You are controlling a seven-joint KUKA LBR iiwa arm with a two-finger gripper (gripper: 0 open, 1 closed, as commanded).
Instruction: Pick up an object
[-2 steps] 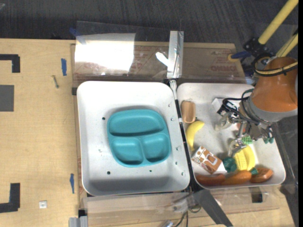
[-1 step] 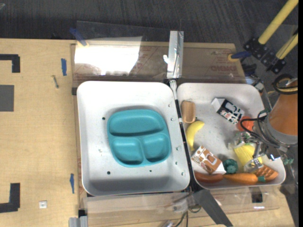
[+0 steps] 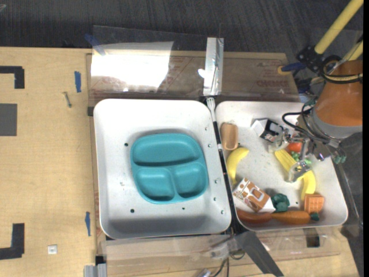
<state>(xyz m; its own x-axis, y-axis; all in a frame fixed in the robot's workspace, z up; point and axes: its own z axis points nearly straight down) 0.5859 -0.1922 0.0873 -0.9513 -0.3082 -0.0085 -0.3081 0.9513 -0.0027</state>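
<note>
The right bin (image 3: 337, 172) holds several toy foods. A brown bread piece (image 3: 229, 135) lies at its left wall with a yellow banana (image 3: 236, 161) just below it. Along the front lie a white and orange box (image 3: 252, 195), a dark green piece (image 3: 281, 201), a long orange carrot (image 3: 288, 217) and an orange block (image 3: 314, 202). My gripper (image 3: 301, 159) hangs low over the bin's right half, right beside a yellow corn cob (image 3: 283, 157) and above a second yellow piece (image 3: 309, 183). Cables and the wrist hide what lies directly beneath it.
The left bin (image 3: 109, 154) carries a teal divided plate (image 3: 169, 166). A black and white item (image 3: 268, 130) sits at the back of the right bin. The arm's orange band (image 3: 343, 97) looms over the right bin's far right corner. A yellow pole (image 3: 340, 19) crosses the top right.
</note>
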